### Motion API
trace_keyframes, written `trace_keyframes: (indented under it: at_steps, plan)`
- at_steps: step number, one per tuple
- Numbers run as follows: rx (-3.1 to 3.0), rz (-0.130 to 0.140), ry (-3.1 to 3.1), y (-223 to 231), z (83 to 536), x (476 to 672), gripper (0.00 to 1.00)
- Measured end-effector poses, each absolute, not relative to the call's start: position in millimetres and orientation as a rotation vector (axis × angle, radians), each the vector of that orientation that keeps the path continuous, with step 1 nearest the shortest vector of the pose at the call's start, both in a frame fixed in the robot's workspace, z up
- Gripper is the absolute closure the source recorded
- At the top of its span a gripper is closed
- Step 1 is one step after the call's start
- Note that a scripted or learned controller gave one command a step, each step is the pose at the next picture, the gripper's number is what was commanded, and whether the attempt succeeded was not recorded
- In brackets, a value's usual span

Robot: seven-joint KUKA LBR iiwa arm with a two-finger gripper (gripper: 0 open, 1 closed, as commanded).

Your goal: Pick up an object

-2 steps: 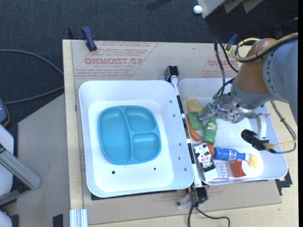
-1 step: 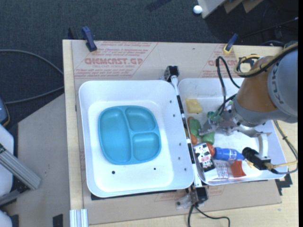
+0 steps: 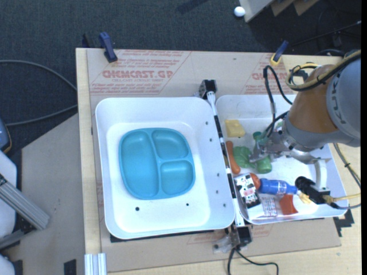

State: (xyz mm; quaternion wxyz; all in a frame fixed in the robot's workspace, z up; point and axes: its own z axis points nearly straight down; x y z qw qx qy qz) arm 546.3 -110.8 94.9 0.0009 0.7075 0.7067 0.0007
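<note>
The blue bottle [image 3: 279, 186] lies untouched while the gripper [image 3: 265, 148], grip unclear, hovers over green toys [image 3: 252, 159] to choose one.

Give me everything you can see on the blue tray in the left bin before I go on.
The blue tray is a light-blue, plastic-looking plate with rounded corners and three compartments: one long one along its left side and two smaller ones stacked on the right. It lies flat and right side up, turned slightly off square, near the middle of the left bin. All three compartments look bare. It rests on the bin floor with nothing else touching it; the tool is over in the right bin.
</note>
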Motion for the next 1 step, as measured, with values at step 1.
trace_keyframes:
  at_steps: [1]
  plan:
    - [2.22, 0.001, 2.222, -46.8, 184.6, 519.1, 1.0]
